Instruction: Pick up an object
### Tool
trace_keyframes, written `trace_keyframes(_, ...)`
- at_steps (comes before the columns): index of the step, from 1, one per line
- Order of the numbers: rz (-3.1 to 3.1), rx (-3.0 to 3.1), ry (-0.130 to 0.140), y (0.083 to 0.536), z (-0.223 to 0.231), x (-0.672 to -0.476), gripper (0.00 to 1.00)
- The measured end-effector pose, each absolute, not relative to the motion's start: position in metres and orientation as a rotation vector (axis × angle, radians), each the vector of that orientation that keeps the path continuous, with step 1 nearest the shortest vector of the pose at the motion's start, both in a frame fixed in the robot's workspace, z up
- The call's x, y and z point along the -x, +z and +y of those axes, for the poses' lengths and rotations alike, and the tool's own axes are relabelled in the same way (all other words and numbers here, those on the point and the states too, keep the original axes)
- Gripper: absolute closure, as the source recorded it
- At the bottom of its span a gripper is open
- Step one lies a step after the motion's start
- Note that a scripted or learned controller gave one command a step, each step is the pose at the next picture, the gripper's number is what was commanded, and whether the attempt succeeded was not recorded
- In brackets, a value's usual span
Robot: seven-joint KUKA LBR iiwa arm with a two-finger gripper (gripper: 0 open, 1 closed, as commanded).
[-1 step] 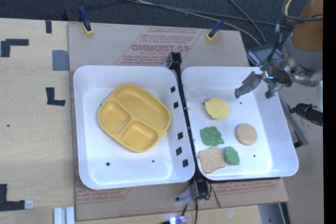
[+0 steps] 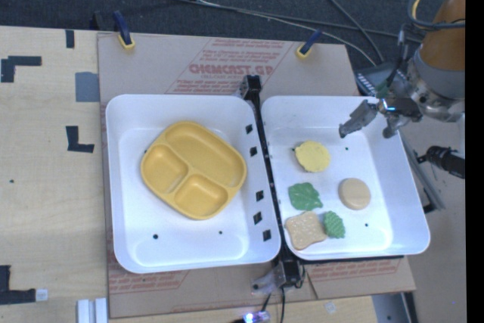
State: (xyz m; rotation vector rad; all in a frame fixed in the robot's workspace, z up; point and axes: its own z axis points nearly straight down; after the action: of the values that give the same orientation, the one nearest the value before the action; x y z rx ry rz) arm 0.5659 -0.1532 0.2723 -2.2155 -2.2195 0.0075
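Five food pieces fill one bin, one yellow tray the other; claw spread apart, holding nothing.

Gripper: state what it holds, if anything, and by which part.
Nothing is held. The gripper hangs open above the right bin's far corner, its fingers spread with nothing between them. The yellow piece lies untouched.
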Motion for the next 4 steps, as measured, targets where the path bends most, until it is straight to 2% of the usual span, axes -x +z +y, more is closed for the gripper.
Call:
trace_keyframes(1,-2.217,2.214,0.011,0.218,-0.157,-0.574,0.0)
trace_keyframes(3,-2.215,2.211,0.012,0.101,-0.154,-0.564,0.0)
trace_keyframes(4,-2.216,2.209,0.012,0.111,-0.155,-0.565,1.0)
